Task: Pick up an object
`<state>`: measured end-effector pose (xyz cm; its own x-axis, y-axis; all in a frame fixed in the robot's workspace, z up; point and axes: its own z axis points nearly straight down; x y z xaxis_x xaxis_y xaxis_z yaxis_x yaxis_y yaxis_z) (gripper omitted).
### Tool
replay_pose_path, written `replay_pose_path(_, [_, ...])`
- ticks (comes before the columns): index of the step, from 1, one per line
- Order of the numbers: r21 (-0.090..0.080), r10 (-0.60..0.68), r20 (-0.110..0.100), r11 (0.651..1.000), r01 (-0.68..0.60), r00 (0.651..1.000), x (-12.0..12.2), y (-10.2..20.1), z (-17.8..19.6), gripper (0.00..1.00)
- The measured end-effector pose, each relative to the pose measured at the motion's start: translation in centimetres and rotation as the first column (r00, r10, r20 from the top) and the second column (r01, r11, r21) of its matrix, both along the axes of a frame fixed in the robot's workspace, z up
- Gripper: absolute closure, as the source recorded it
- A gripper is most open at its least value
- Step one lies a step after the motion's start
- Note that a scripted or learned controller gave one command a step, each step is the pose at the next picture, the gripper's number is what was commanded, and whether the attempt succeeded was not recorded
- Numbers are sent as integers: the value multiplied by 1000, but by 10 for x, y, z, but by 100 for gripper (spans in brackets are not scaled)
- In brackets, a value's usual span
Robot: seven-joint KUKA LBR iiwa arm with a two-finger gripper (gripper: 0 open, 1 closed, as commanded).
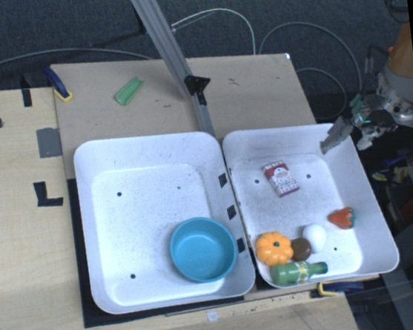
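nearest the lens, a green bottle [298,272] lies at the right bin [358,179] front wall, touching an orange pumpkin [274,248]; both look light, stiff and smooth, so the pumpkin's ribbed sides seem the safer hold. gripper [337,135] hovers at the bin's far right corner; its pincer is too blurred to tell.

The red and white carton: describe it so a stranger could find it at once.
Look in the right-hand white bin. The red and white carton lies alone in its upper middle, apart from the cluster along the lower edge. It is the only boxy, printed item there.
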<state>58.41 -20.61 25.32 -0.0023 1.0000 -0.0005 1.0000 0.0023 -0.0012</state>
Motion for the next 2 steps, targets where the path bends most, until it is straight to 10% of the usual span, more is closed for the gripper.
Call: replay_pose_path(2, [1,-1,-6,1000,1,1000,-6,0,-64,0])
